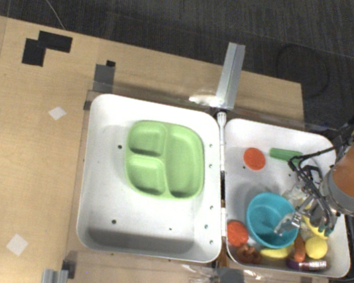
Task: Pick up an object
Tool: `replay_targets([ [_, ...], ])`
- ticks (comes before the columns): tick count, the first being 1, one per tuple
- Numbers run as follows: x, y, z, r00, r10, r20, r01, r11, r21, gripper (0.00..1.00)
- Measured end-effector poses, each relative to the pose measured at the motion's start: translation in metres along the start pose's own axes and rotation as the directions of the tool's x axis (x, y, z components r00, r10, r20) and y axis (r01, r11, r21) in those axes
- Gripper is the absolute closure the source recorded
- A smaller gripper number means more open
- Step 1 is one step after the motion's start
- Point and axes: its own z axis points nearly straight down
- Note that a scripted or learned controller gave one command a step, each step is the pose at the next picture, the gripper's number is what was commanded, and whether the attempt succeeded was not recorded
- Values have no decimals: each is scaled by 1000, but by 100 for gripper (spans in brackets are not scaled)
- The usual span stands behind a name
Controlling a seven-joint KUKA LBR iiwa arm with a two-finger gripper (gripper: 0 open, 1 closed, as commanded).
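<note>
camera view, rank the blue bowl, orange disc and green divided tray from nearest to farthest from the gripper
1. Blue bowl, right bin, right under the gripper, which reaches over its rim.
2. Orange disc, far part of the right bin, up and left of the bowl.
3. Green divided tray, in the left bin, across the divider.

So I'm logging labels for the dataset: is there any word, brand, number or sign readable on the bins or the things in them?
None can be read.
Green three-compartment plastic tray in the left white bin: plain.
Round teal bowl and orange disc in the right white bin: plain.
Small purple item: too small and blurred to tell.
</note>
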Motion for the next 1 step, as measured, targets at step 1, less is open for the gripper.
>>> replay_targets([
  [1, 27, 79, 9, 995, -98, -8, 98, 995, -3, 0],
])
